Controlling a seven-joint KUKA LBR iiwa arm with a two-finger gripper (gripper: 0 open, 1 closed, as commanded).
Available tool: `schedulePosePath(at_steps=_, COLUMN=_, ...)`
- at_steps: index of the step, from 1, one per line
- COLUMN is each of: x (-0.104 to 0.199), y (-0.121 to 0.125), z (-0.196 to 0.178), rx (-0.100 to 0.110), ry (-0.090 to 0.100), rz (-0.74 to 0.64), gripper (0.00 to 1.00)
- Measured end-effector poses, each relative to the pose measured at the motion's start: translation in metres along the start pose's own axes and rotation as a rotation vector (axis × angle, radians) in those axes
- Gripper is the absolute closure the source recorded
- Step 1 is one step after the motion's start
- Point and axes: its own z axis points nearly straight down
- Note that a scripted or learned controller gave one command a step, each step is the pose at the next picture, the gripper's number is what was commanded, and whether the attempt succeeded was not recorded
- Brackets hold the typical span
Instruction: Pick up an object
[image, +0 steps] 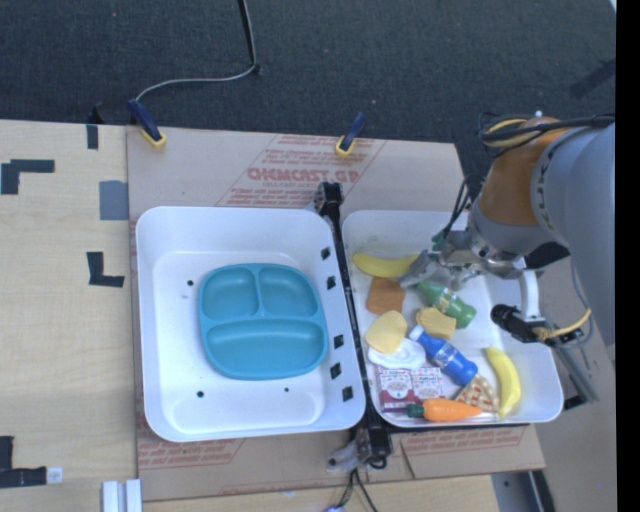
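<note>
One end effector (437, 270) hangs low over the right bin's (545, 400) green bottle (447, 301); its opening cannot be told.

Pale wooden desk (60, 330) with black tape marks (100, 268) near its left edge. Laid over the middle and right part: a brown cardboard sheet (250, 175) printed in red, clipped at the far edge by two yellow-and-blue clamps (148, 124) (one at the sheet's far-left corner, the other further right). Resting on the cardboard, side by side and touching: left white bin (160, 330) and right white bin (545, 395), joined by black clips (330, 200).
</note>
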Motion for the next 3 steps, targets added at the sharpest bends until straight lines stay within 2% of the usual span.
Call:
schedulePosePath(at_steps=1, x=-0.008, y=-0.070, z=0.008, rx=-0.005, ry=-0.002, rz=0.001, gripper=0.00)
schedulePosePath(at_steps=2, x=0.028, y=-0.098, z=0.008, rx=-0.009, ry=-0.004, rz=0.001, gripper=0.00)
schedulePosePath(at_steps=3, x=0.067, y=-0.040, z=0.005, rx=-0.001, ry=0.000, rz=-0.002, gripper=0.00)
